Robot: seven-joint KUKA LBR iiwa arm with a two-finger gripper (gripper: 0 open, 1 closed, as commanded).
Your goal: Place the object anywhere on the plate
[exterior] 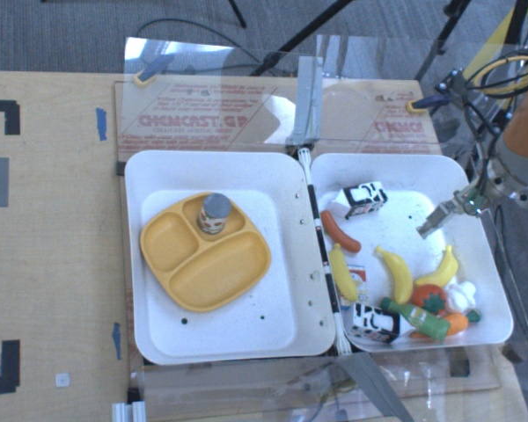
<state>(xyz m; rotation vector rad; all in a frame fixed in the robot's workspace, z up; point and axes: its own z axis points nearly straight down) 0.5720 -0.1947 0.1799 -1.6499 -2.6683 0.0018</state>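
- The gripper (pixel 433 221) hangs over the right bin (pixel 488 262), near its right wall, above bare white floor; the grey arm with its orange band comes in from the right edge.
- Whether the fingers are apart or together cannot be told at this size; nothing shows between them.
- In the left bin (pixel 145 183) lies the yellow divided plate (pixel 207 266), and a small can with a grey lid (pixel 215 213) stands upright in its small upper compartment, on the plate.
- Over in the right bin, a black-and-white toy car (pixel 364 198) sits near the top, with a red sausage (pixel 341 231) just below it by the left wall.
- A yellow corn cob (pixel 341 273) lies along that left wall, and two bananas (pixel 397 272) curve in the middle and to the right.
- At the lower edge there is a crowded heap: a second black-and-white toy (pixel 375 321), a green bottle (pixel 421 317), a tomato (pixel 429 295), something orange and something white, all touching.
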